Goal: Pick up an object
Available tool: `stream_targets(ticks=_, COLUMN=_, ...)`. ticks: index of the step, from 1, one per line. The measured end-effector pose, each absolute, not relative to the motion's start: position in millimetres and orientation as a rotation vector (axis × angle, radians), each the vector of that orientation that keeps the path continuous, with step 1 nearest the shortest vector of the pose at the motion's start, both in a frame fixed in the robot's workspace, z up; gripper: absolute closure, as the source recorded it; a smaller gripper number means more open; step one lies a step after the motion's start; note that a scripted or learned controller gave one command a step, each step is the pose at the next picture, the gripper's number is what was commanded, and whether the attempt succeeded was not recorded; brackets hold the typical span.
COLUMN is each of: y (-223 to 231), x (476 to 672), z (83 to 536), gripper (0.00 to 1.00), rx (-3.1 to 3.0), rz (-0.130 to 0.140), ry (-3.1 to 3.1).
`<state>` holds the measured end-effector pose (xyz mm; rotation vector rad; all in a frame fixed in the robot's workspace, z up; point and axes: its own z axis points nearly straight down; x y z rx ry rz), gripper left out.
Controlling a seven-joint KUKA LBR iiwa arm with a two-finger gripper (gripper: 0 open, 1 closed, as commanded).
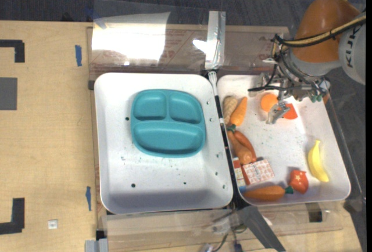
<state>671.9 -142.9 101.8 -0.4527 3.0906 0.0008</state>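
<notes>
**Jaws unresolved over right bin**

Jaws: cannot tell how far apart; gripper [278, 110] sits low over the orange fruit [268, 101] at the right bin's [337, 146] far end, a red piece [289, 111] just beside it. Grip not confirmed. Also in that bin: banana [317, 161], tomato [299, 181], carrots [242, 145], checkered box [257, 172], print unreadable. Left bin [110, 146] holds a teal tray [168, 122]. Partial letters "KU" on arm [351, 53].

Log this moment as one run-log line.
gripper: over right bin, at orange fruit | grasp: unconfirmed | teal plate: left bin | banana: untouched
</notes>
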Motion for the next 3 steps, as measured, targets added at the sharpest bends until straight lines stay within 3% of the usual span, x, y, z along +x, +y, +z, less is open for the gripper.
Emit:
stream_targets(ticks=1, y=-142, x=675.4, z=116, gripper=1.00, rx=-0.448, rz=-0.002, ry=3.076)
stream_targets(ticks=2, y=-74, x=663.8, z=247, gripper=1.00, rx=-0.402, rz=-0.003, ry=3.094)
stream_targets(ticks=3, y=-76, x=661.4, z=240, gripper=0.00, rx=-0.400, rz=0.001, ry=3.106)
